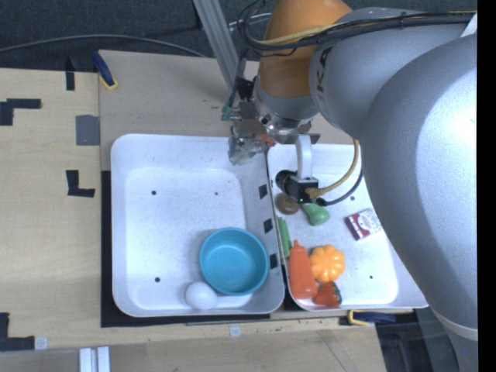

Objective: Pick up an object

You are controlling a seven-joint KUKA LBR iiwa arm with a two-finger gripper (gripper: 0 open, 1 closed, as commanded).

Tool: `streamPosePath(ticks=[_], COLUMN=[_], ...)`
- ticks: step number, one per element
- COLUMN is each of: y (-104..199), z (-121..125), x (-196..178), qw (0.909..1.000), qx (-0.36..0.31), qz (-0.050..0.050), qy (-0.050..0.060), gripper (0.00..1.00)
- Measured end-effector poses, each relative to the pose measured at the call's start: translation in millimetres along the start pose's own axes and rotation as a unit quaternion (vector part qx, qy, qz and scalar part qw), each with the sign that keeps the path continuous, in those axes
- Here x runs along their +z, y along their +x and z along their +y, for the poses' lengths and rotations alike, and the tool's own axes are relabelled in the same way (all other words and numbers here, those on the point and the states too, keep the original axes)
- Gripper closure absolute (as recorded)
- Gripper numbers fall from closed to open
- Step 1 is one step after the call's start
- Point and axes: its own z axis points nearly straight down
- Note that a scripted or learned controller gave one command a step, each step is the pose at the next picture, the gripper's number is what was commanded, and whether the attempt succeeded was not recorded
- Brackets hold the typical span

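My gripper hangs over the far right corner of the left bin, close to the wall between the two bins. Nothing shows under it but white bin floor. A blue bowl stands at the near right of the left bin, with a white ball touching its near left side. The right bin holds an orange pumpkin, an orange carrot-shaped toy, a red piece, a green piece, a small brown piece and a red and white packet.
The grey arm covers the far and right parts of the right bin. A thin green stick lies along the dividing wall. A slanted metal rail stands behind the bins. The left half of the left bin is bare floor.
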Motion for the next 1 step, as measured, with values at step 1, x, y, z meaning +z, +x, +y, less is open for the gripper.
streamPosePath(ticks=[1], y=[-3.0], z=[-0.5], x=[0.0], qw=[1.0], qx=[0.002], qz=[-0.001], qy=[0.001], gripper=[0.0])
